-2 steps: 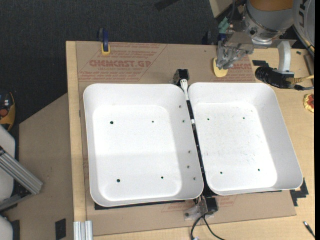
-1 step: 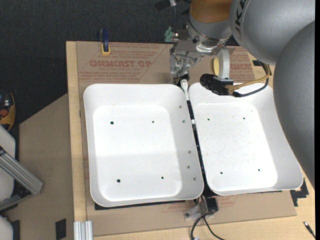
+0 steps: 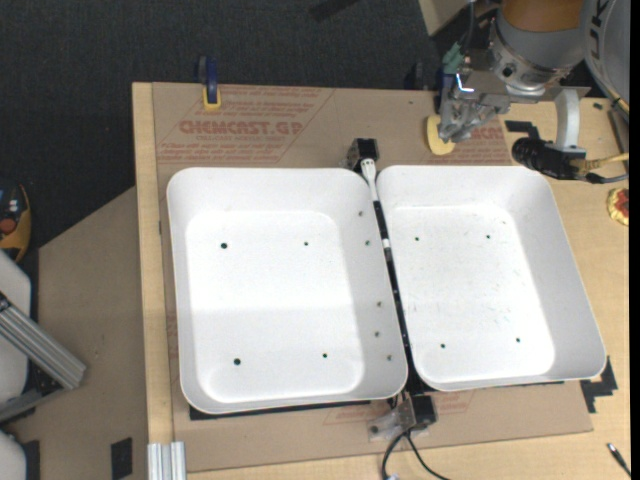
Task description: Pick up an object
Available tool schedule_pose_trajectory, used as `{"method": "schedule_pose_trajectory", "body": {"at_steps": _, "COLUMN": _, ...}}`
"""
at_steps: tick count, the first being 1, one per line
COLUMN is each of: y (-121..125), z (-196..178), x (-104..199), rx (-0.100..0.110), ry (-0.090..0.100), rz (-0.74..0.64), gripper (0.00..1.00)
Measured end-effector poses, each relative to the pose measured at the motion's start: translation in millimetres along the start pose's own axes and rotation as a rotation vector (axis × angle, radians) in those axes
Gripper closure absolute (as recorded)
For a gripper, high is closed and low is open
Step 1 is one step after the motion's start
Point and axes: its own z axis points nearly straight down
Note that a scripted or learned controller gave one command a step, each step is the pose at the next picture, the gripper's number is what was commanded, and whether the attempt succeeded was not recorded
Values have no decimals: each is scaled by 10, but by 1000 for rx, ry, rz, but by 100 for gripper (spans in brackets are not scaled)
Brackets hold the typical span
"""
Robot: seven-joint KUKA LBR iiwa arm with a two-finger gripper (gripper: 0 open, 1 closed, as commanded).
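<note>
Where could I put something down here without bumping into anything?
The floors of the left shallow white bin and the right shallow white bin are bare. It is crowded behind the right bin, where the robot's hand hangs over the brown cardboard sheet.

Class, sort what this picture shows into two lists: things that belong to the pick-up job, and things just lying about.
Job: tool; left bin; right bin; small pale yellow piece beside the tool, possibly its target.

Lying about: blue-and-yellow clamp; printed cardboard sheet; black clip between the bins; metal rail.
</note>
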Motion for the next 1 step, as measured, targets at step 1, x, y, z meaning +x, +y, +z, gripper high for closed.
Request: {"method": "schedule_pose_trajectory", "body": {"at_steps": 1, "y": -17, "z": 635, "x": 545, "rx": 11, "ry": 7, "rz": -14, "gripper": 100}}
